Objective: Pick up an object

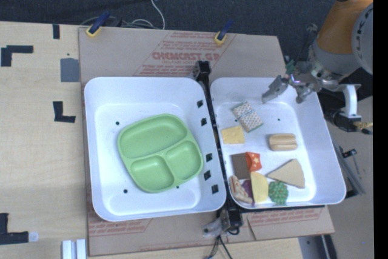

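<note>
Broccoli [278, 192] and cheese [259, 187] are crowding the near corner, so you're better off dropping onto the bun [282, 142], lying alone mid-bin. Your gripper [285, 87] is hovering spread, pinching nothing.

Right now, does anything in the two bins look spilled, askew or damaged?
Nothing stands out. The green divided plate lies flat, slightly turned, in the left bin; the food pieces are loosely scattered inside the right bin.
</note>
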Tool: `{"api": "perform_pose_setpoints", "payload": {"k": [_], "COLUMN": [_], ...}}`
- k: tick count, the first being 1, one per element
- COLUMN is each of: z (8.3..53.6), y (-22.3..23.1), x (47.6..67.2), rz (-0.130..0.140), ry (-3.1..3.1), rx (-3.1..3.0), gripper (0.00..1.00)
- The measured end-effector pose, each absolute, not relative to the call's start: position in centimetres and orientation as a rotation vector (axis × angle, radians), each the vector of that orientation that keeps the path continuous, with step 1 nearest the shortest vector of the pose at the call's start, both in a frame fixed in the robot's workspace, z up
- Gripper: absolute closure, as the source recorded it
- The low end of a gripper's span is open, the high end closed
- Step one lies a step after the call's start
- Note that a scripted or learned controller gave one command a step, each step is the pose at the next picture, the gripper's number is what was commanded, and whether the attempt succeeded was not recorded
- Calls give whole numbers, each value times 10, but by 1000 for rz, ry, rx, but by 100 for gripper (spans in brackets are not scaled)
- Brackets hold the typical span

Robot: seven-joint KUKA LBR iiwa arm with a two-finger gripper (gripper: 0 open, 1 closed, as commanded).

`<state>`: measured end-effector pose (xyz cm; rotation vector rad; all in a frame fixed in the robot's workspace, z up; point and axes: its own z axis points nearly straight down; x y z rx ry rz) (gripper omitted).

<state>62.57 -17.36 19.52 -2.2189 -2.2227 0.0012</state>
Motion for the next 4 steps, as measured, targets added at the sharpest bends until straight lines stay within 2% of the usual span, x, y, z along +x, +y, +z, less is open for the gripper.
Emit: {"api": "perform_pose_setpoints", "payload": {"k": [1,2,3,4], "z": [157,124,87,85], "y": [-111,-102,-126,-97], "x": [654,600,604,668], "rz": [3,7,-9,4], "ry": [-2226,-2217,-2219,-2230], "rx": [-2214,-2218,-2219,-2213], "gripper": [0,0,0,0]}}
